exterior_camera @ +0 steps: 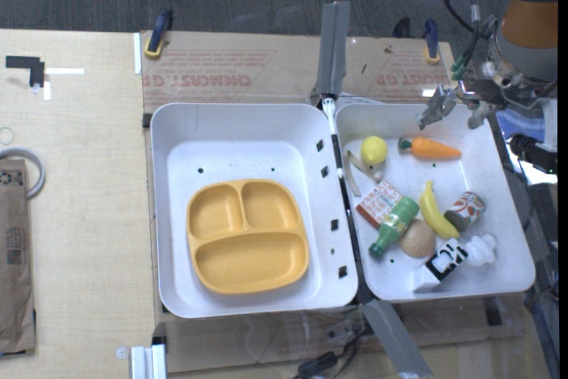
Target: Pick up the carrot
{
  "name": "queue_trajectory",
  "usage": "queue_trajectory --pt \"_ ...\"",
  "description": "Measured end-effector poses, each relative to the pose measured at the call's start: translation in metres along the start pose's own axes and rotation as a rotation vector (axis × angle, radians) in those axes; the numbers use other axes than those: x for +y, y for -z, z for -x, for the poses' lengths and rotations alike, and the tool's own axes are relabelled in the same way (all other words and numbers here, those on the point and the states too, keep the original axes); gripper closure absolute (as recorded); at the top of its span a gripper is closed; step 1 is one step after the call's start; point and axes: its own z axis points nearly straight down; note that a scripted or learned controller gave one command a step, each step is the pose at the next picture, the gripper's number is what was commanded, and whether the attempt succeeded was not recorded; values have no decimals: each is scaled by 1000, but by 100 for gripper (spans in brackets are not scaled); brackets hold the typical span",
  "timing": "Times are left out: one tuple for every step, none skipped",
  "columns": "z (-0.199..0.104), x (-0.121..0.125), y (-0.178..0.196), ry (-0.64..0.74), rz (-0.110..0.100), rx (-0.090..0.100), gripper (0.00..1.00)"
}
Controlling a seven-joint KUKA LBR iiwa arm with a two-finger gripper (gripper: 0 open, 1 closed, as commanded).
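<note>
The small orange carrot with a green stub at its blunt end (431, 149) lies flat in the right-hand shallow white bin (519, 266), near the bin's far wall, its tapered tip pointing toward the right and its green end toward the left. White floor shows bare all around it, with the widest clear stretch on its right, toward the bin's right wall. Just left of its green end sits a round yellow lemon (374, 149), close but apart. Nearer the camera lie a yellow banana (435, 210), a green plastic bottle (393, 226), a red-and-white carton (380, 202), a brown roll (417, 240), a small printed can (465, 209) and a white bottle with a black label (454, 257), all well apart from the carrot. The two-finger gripper (440, 109) hangs above the bin's far edge, just beyond the carrot; its thin fingers stand slightly parted and grasp nothing. The left-hand white bin (169, 209) holds a yellow divided plate (248, 235).
</note>
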Motion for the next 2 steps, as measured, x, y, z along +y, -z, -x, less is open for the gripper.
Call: queue_trajectory --pt "31 25 -106 321 2 -1 0" --pt "45 42 -158 466 5 -3 0"
